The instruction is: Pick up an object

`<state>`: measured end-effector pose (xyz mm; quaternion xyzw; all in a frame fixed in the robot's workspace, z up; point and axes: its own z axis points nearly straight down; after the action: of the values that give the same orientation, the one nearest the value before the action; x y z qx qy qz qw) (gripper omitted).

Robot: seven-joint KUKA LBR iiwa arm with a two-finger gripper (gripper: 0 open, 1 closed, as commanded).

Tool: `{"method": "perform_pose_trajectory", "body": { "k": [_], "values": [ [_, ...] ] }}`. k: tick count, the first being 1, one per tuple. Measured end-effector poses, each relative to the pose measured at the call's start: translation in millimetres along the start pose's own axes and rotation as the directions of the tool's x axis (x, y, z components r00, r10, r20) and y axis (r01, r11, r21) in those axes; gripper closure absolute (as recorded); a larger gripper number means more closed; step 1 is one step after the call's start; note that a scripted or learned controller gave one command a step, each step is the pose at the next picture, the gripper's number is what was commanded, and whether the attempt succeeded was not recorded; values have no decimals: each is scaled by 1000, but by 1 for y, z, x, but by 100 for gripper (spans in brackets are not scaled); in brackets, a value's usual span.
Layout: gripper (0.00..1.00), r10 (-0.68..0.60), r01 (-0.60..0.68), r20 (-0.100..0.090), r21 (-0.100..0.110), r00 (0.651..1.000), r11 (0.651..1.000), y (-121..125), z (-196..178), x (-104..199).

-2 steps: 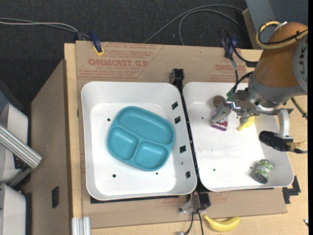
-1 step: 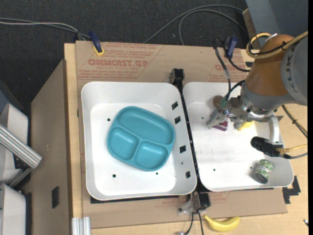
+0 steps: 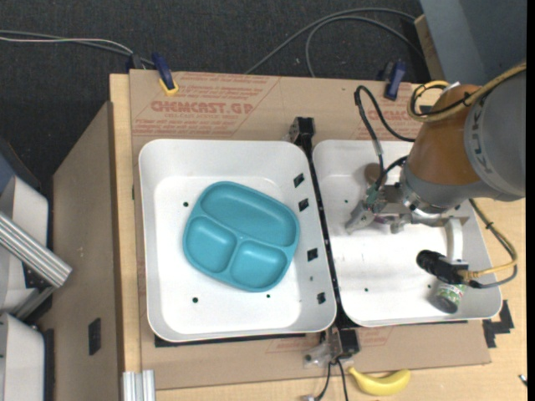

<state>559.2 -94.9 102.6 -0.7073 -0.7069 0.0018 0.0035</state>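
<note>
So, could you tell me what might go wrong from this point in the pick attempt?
The gripper sits low in the right bin, while the blue divided plate lies in the left bin; a grasp here may close on nothing. The plate is wide, shallow and smooth, so two fingers could slip off its rim. Cables trail beside the wrist and might snag as the arm crosses the divider.

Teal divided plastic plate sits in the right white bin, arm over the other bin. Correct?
Not quite. The teal divided plastic plate sits in the left white bin, not the right one. The camera view shows it lying flat there, with the grey arm over the other bin, the right white bin.
</note>
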Motion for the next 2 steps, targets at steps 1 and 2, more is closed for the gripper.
{"method": "perform_pose_trajectory", "body": {
  "k": [1,2],
  "values": [
    [100,0,0,0,-7,1000,1000,2,-14,1],
    [100,-1,1,4,-14,1000,1000,5,-77,-4]
  ]
}}
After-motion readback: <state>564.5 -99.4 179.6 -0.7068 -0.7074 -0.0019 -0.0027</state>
